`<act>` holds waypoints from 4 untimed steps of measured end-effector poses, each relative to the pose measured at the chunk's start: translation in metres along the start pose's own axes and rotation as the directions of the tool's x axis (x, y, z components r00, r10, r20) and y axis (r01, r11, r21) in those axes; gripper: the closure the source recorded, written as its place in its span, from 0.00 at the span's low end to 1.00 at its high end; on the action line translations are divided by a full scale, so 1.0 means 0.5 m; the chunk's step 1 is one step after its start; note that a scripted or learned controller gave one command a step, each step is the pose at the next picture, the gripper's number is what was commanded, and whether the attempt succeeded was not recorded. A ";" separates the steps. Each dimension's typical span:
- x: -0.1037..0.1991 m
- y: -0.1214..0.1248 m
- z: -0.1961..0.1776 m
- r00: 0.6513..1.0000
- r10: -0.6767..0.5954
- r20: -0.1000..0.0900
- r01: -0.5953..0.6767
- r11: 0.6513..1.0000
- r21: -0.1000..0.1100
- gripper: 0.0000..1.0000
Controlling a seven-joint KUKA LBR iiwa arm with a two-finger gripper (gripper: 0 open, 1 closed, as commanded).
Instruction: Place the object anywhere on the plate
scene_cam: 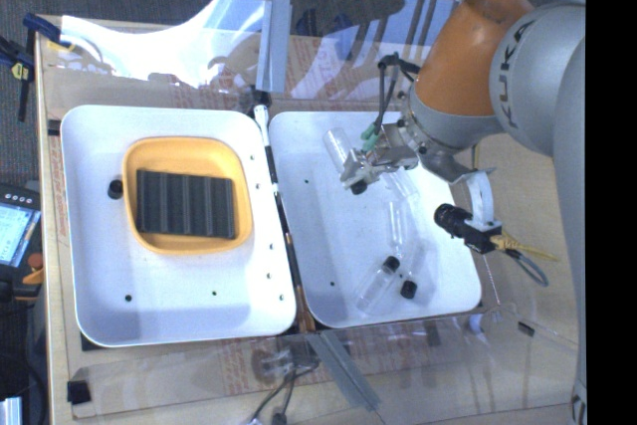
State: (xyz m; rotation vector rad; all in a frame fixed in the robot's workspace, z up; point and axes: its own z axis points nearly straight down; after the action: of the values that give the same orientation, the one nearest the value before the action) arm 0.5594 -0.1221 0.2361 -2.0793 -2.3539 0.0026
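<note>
While the pincer (360, 169) hangs over the right bin (299, 244), whether it is spread or pinched cannot be told. Item: clear tubes with black caps (390, 254), lying right of centre toward that bin's near side. Destination: yellow plate (184, 154) with a dark ribbed insert (187, 204), left bin (90, 294). Handling note: descend squarely over one tube, grip mid-body, lift clear of the divider between bins before crossing left

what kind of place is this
Probably a robotics lab bench set up for pick-and-place trials: a KUKA arm reaches over two white bins, one holding a yellow plate, on a taped, cabled bench.
</note>
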 end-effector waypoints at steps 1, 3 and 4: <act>0.020 0.045 -0.020 0.963 -0.270 0.001 0.270 0.963 -0.001 1.00; 0.126 0.111 0.065 0.831 -0.556 -0.002 0.556 0.831 0.001 0.00; 0.190 0.149 0.089 0.850 -0.527 0.002 0.527 0.850 -0.001 0.00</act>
State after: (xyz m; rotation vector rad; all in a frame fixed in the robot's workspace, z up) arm 0.6213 -0.0185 0.1914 -1.3562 -2.8344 0.0020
